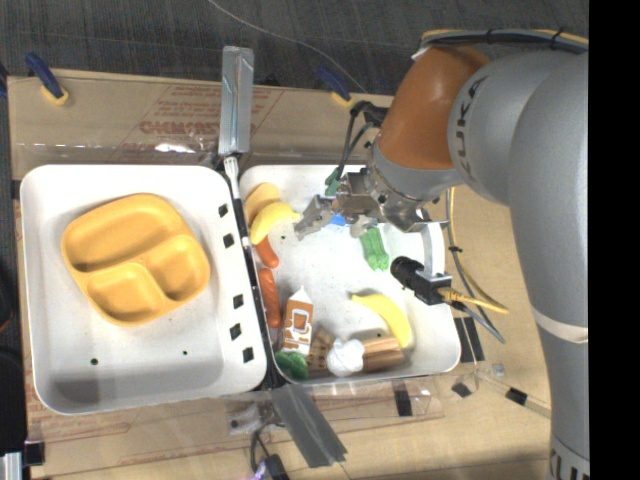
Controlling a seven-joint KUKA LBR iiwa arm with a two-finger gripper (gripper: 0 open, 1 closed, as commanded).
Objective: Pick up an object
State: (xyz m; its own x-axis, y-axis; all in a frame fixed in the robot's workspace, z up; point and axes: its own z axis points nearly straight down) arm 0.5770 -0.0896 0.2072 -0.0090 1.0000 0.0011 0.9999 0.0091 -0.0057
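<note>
My gripper (335,211) hangs over the upper middle of the right bin (440,353), under the orange-banded wrist. It is just above a small blue item (341,221) and left of a green toy (375,249). A yellow banana (263,214) lies to its left against the bin wall. Nothing shows between the gripper's tips. Lower in the bin lie a red-orange sausage shape (268,278), a small juice carton (297,324), a second yellow banana (391,317), a white lump (347,357) and a wooden block (382,354).
The left bin (40,368) holds a yellow compartment plate (135,258). A grey divider rail (236,98) runs between the bins. A black part with cables (420,280) sticks out below the wrist over the right bin's right side. A green piece (290,366) sits in the front corner.
</note>
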